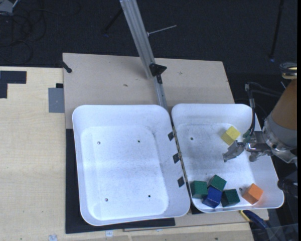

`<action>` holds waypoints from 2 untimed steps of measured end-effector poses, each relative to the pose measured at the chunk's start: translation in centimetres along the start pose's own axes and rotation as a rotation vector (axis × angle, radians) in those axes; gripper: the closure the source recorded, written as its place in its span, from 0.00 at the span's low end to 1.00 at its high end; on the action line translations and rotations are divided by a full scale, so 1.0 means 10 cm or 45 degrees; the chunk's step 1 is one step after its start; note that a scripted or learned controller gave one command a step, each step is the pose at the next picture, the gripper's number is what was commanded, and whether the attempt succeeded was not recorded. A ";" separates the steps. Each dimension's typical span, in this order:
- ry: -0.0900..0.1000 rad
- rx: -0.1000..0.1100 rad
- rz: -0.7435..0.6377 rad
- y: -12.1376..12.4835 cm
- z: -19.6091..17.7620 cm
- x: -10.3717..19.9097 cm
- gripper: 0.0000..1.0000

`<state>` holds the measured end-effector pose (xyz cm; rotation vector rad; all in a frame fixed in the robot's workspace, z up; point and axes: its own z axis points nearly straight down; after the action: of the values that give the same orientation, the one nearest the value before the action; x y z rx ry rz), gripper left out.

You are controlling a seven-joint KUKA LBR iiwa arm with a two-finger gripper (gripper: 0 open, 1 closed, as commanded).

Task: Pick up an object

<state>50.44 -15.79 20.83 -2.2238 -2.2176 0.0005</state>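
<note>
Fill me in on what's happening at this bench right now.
A grey robot arm reaches in from the right over the right bin, on a pick-up job. Its hand sits just below a yellow block, and nothing shows between its fingers. Along the bin's near edge lie three green blocks, a blue block and an orange block, untouched. The left bin sits alongside.

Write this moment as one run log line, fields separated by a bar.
gripper: over right bin, just below yellow block, nothing held | green, blue, orange blocks: near edge of right bin | pick: not done
</note>
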 end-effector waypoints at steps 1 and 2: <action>0.000 0.000 0.001 0.00 0.00 0.00 0.00; -0.001 0.005 -0.005 0.67 0.69 -0.38 0.00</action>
<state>57.14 -19.63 13.90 -2.2181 -2.2206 0.0056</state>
